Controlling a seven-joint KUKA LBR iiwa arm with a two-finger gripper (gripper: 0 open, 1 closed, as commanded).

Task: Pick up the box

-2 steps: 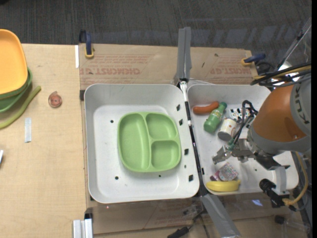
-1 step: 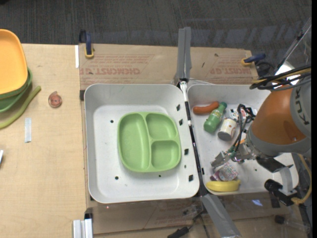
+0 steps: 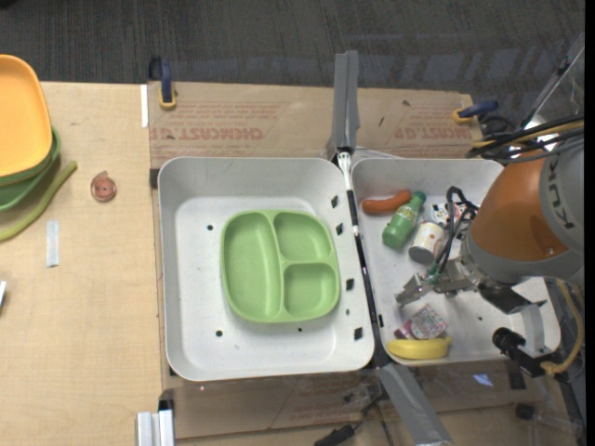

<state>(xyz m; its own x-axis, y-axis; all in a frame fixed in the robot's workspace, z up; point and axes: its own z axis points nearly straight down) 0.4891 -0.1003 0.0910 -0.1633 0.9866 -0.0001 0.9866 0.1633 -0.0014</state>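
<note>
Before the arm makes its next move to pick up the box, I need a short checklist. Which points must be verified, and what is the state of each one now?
1. Box located: cannot tell. A small patterned packet lies near the banana; whether it is the box is unclear.
2. Gripper over the right bin: ok.
3. Gripper holding something: not ok, nothing visible between its fingers.
4. Finger opening: cannot tell, too blurred.
5. Crowding near the gripper: not ok. The green bottle, white cup and hot dog lie close.
6. Left bin: ok, it holds the green divided plate, away from the arm.
</note>
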